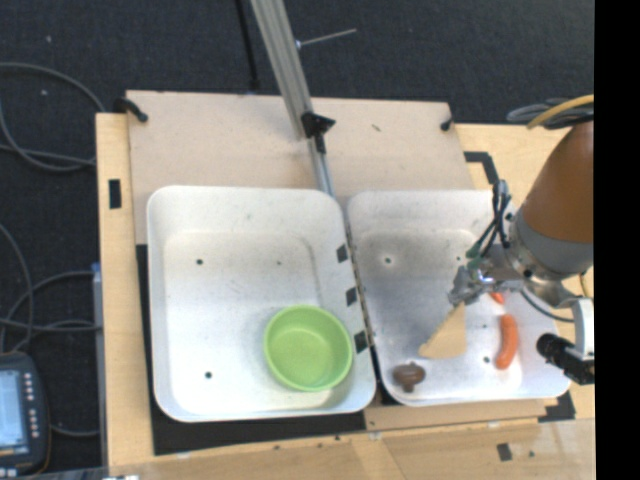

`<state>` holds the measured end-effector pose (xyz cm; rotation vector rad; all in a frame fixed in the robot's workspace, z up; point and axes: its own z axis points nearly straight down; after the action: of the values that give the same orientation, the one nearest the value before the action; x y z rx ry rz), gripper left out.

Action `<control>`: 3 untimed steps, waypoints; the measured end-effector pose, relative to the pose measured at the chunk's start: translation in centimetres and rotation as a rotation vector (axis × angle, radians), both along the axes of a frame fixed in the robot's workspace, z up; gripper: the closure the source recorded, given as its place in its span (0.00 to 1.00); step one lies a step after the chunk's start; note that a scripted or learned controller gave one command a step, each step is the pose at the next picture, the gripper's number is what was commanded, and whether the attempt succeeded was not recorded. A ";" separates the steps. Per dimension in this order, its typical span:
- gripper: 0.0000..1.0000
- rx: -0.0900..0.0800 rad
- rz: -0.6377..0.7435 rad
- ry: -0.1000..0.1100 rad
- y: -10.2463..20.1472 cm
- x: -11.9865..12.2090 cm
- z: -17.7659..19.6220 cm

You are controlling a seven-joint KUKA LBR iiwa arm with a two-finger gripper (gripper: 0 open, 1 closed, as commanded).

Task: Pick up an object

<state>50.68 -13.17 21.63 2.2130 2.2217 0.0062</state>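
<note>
Tabletop point(230, 138), right bin point(400, 228): tan wedge point(446, 339) just below-left of jaws point(468, 286), long axis toward them; jaw state: cannot tell.

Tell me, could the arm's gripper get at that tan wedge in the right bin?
Probably yes: the gripper hangs just above the tan wedge, whose top lies uncovered, with the orange piece and brown lump apart from it.

One bowl point(308, 347) — three small items point(446, 339)

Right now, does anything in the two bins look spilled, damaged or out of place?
Nothing stands out. The green bowl sits upright in the left bin; the tan wedge, orange piece and brown lump lie separately in the right bin.
</note>
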 end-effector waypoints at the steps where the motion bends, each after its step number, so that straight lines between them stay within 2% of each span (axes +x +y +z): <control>1: 1.00 0.000 0.000 0.001 -0.1 0.2 3.0; 3: 1.00 0.002 0.004 0.006 10.7 -0.4 1.3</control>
<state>50.32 -2.51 22.92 2.2130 2.2296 0.0019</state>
